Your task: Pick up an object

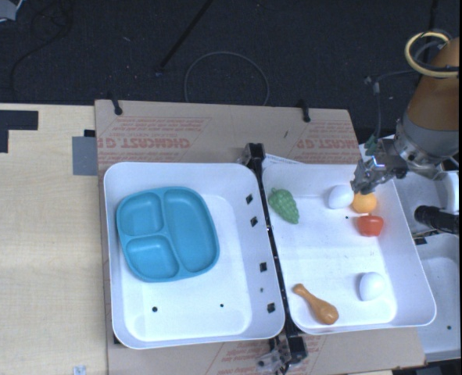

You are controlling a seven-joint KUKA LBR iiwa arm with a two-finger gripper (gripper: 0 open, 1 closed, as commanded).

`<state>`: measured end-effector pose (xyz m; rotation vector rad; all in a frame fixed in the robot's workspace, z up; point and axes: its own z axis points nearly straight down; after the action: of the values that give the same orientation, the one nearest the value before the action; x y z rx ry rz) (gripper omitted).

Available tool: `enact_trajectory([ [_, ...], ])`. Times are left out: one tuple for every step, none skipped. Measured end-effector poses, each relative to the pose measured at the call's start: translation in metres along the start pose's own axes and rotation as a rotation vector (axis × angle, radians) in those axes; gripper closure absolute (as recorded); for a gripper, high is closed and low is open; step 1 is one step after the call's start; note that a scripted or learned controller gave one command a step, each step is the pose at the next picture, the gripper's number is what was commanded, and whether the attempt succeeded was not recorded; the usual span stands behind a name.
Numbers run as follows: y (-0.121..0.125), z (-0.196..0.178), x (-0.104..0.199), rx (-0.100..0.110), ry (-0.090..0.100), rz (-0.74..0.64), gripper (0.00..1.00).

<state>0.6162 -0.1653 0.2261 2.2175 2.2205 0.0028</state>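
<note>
Gripper (366,183) hovered at 2 o'clock of right bin (418,319), finger state impossible to tell | just above orange ball (363,203), white egg (339,197) touching at its 9, red tomato (370,225) at its 6 | best descended straight, centred on ball, avoiding crowded neighbours.

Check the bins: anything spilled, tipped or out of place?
Nothing stands out. The blue divided plate lies flat in the left bin; the toy food sits inside the right bin, and the tool hangs near the orange ball.
</note>
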Motion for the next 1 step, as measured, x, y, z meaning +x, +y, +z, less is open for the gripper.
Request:
enact_trajectory([
  [0.0002,-0.0181,-0.0013,0.003,0.001,0.000,1.00],
])
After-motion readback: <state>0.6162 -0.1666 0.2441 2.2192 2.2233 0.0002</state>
